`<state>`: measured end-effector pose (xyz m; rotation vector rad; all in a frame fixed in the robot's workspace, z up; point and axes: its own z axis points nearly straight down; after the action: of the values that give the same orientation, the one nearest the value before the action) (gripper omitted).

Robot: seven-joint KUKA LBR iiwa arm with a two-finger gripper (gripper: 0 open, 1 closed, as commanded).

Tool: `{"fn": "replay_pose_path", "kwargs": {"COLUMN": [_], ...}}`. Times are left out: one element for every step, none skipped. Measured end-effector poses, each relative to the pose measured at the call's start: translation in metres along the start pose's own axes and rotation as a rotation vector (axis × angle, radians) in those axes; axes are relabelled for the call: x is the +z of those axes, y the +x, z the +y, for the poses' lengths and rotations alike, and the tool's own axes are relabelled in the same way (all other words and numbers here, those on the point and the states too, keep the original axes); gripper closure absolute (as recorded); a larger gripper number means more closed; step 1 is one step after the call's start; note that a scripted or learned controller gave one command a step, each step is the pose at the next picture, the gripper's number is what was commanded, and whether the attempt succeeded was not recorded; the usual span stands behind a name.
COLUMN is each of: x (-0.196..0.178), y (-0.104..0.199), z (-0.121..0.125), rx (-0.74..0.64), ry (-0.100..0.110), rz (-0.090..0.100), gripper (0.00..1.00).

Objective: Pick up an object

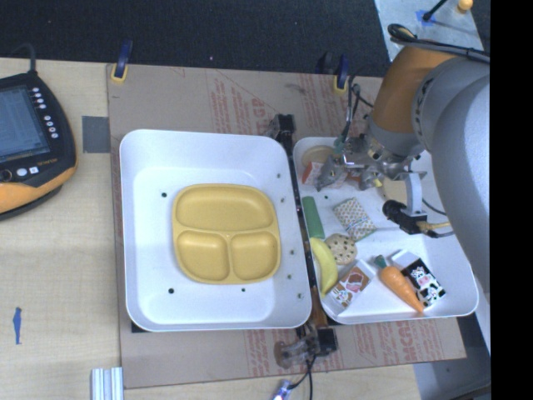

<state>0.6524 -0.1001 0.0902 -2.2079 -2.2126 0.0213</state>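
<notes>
Gripper (pixel 346 167): hanging low over the upper part of the right bin (pixel 454 302), in the upper right of the frame; whether it is released or clenched I cannot tell, since the metal parts are blurring together, and nothing is visibly sitting between them.
Arm (pixel 416 90): reaching in from the right edge, its orange band sitting just above the wrist, so the tool is pointing down into the bin's far end.
Candidates for picking: all lying loose in the right bin, because that bin is serving as the source.
Red-and-white item (pixel 311 172): lying just beside the gripper, toward the bin's upper left corner; judged the likeliest target.
Patterned packet (pixel 355 216): resting below the gripper, near the bin's middle.
Green stick (pixel 312 218): lying along the bin's left wall.
Cookie (pixel 341 247): sitting against the banana (pixel 325 265), lower left of the bin.
Small carton (pixel 351 283): lying just below the cookie.
Carrot (pixel 397 286): lying near the bottom rim, beside a cow-print box (pixel 423 282).
Left bin (pixel 141 223): holding a yellow divided tray (pixel 226 232) at centre frame, probably as the receiving place.
Control pendant (pixel 29 144): resting on the bench at the left edge, well apart from the work.
Progress: judged early; no object is lifted yet.
</notes>
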Motion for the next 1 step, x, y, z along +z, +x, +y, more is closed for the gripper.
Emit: {"fn": "replay_pose_path", "kwargs": {"x": [-0.0005], "y": [-0.0269], "z": [-0.042], "rx": [-0.001], "ry": [-0.016], "rz": [-0.002], "gripper": [0.0]}}
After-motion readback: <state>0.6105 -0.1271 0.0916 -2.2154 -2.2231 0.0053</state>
